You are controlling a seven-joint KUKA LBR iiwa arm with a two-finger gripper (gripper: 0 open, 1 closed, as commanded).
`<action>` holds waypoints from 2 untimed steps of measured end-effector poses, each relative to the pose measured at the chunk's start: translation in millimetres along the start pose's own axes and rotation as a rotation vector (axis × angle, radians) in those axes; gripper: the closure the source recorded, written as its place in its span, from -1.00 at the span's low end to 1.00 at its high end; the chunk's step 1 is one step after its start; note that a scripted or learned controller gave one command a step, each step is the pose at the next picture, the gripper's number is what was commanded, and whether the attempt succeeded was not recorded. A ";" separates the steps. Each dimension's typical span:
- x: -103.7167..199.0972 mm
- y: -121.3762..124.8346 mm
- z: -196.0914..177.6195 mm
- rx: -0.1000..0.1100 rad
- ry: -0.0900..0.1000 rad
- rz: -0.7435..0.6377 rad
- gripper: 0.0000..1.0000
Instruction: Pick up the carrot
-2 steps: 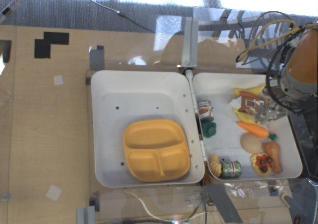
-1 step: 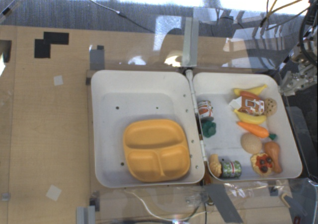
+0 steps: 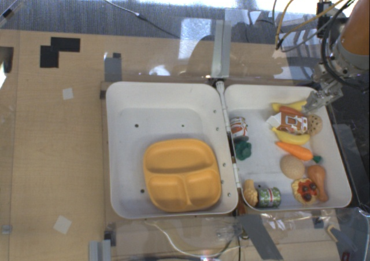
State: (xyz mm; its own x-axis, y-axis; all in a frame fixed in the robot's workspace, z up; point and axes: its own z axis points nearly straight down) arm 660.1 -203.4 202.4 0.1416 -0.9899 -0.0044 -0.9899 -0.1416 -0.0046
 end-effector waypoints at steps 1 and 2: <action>-20.1 -14.3 -130.0 0.010 0.008 -0.391 1.00; -13.4 -10.5 -5.3 -0.005 -0.003 -0.595 1.00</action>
State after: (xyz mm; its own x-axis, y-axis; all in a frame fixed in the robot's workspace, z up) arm 668.6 -188.6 207.8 0.6724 -0.7401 -0.0056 -0.7402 -0.6724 -0.0023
